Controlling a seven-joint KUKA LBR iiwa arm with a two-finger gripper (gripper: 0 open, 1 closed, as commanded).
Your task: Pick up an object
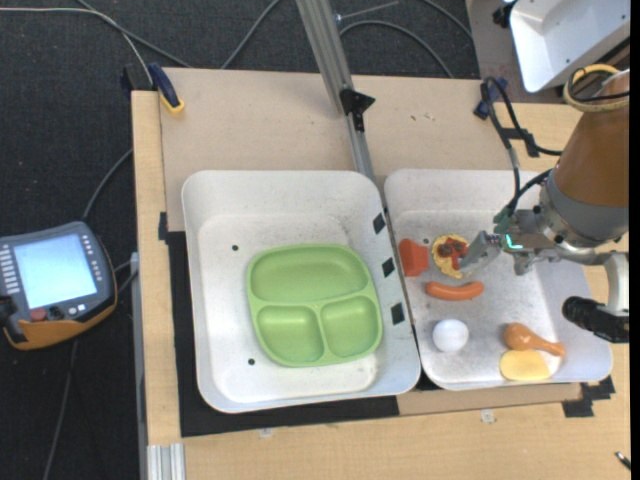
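Observation:
The right bin [480, 190] holds several toy foods: an orange-red piece [411, 257], a yellow and red item [449, 253], an orange sausage [455, 290], a white ball [450, 335], a tan drumstick [531, 340] and a pale yellow piece [527, 367]. My gripper [481, 252] reaches in from the right and sits low over the bin, its tip right beside the yellow and red item. I cannot tell if it touches that item.
In the left bin [215, 268] lies a green divided plate [315, 301]. A metal pole [335, 63] slants down to the divide between the bins. The grey and orange arm [590, 183] hangs over the right bin's far right side. A teach pendant [50, 283] lies off the bench at left.

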